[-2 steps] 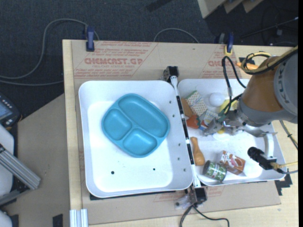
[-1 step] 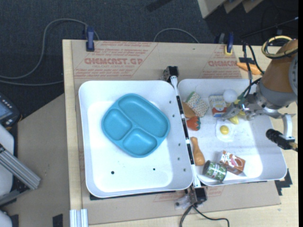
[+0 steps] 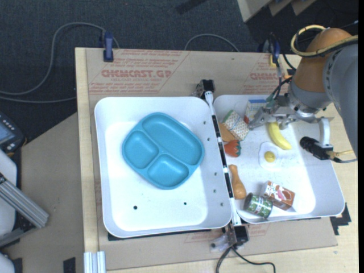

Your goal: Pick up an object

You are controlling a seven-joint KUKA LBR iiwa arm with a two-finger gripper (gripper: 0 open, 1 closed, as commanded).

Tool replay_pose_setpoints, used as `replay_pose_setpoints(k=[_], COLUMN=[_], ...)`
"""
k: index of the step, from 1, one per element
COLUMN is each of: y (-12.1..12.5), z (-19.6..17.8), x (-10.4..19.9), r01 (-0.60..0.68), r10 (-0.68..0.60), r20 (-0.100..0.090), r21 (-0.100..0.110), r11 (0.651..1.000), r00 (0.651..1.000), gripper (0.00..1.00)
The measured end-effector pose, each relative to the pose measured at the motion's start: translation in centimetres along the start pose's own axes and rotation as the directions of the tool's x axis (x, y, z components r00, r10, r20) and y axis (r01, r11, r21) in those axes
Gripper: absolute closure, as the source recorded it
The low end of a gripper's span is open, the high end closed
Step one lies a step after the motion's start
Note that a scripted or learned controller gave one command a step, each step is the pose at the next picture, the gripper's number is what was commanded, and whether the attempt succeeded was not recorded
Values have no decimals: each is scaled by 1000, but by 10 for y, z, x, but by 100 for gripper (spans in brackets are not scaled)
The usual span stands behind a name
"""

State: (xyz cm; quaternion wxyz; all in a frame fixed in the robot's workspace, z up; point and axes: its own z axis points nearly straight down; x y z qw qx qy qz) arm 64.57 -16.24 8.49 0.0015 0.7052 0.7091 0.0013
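The gripper (image 3: 266,114) is seen low over the far part of the right bin (image 3: 318,195), its dark fingers (image 3: 257,118) reaching toward the left of the view. How far the fingers are spread cannot be told, and nothing can be made out between them.

The banana (image 3: 278,135) is found just beside the fingers, on their near-right side, lying flat on the bin floor. Its long axis is set on a slant, one end toward the gripper at the far left and the other end toward the near right. Whether the fingers touch it cannot be told.

Just left of the fingers a patterned packet (image 3: 235,124) is seen against the bin's left wall, with a red, strawberry-like piece (image 3: 232,148) nearer to the camera. A fried-egg toy (image 3: 269,156) is placed just near of the banana. Further toward the near edge an orange carrot-like piece (image 3: 236,182), a green can (image 3: 259,205) on its side and a red and white packet (image 3: 280,194) are gathered.

Above the gripper the grey arm (image 3: 341,75) with its orange band (image 3: 318,58) is seen entering from the right.

In the left bin (image 3: 114,198) a blue divided plate (image 3: 162,150) is laid, well apart from the gripper.
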Motion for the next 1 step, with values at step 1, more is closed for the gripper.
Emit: replay_pose_setpoints(k=[1], y=[-2], z=[-11], x=[-3], r01=[-3], r10=[3], r20=[2], r21=[0], r11=[1000], r00=[1000], gripper=[100])
